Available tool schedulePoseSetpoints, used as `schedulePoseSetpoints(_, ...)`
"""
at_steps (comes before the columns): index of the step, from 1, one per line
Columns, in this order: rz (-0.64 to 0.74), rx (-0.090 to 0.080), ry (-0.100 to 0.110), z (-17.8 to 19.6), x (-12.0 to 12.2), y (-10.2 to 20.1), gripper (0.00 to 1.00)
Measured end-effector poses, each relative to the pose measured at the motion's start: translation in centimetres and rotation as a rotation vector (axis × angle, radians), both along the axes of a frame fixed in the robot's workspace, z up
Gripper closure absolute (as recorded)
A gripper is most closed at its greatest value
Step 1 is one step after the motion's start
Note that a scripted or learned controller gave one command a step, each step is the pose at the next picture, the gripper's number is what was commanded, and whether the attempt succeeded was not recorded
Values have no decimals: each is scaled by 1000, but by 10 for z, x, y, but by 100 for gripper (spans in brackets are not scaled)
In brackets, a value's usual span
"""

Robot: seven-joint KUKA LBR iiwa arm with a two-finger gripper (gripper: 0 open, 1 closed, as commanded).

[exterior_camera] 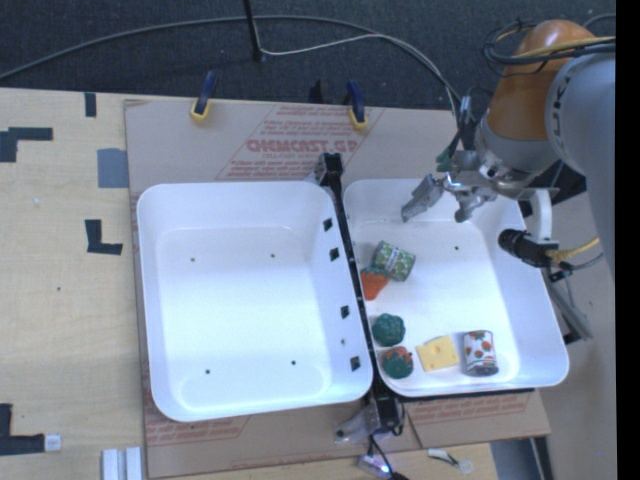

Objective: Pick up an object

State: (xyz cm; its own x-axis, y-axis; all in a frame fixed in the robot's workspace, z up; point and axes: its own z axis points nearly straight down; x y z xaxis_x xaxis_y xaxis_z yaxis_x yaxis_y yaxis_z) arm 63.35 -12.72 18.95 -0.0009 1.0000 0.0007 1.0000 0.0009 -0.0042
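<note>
Cardboard-topped bench [300,148], gripper [445,200] seemingly open above right bin [520,368]

Six small objects lie in the right bin [520,298]: a green can [393,261] tilted beside an orange piece [373,285], two dark green lumps [388,328] [397,363], a yellow wedge [436,353] and a red-spotted can [480,352] near the front wall.

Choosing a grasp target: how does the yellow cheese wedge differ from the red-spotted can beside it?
The yellow cheese wedge is a flat, plain yellow piece; the red-spotted can is a rounded cylinder, white with red spots. The wedge looks lower; the can bulkier. The wedge sits left of the can, a small gap between them. Both lie near the front of the right bin, far from the gripper.
</note>
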Motion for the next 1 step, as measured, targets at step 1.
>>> schedulePoseSetpoints(1, -82, 0, 0, 1, 25, 5, 0)
